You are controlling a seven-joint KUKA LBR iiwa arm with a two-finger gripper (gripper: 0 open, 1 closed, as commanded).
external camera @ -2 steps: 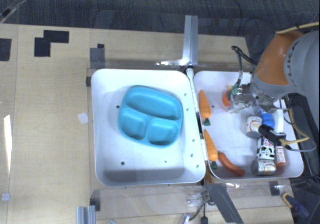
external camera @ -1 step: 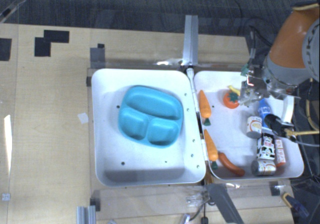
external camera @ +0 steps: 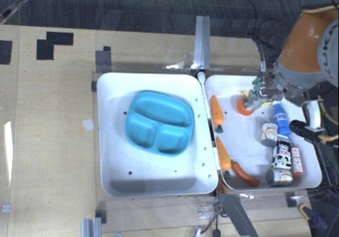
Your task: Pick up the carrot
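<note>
Carrot [external camera: 216, 110]: lay at nine o'clock from the gripper [external camera: 258, 93], beside the bin divider.
Long axis: twelve-to-six.
Gripper state: cannot tell.

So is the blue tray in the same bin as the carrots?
No, the blue tray sits in the left bin, while the carrots lie in the right bin.

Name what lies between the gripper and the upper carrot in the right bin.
In the camera view, bare white bin floor separates the gripper from the upper carrot; a small orange piece sits just below the gripper.
</note>
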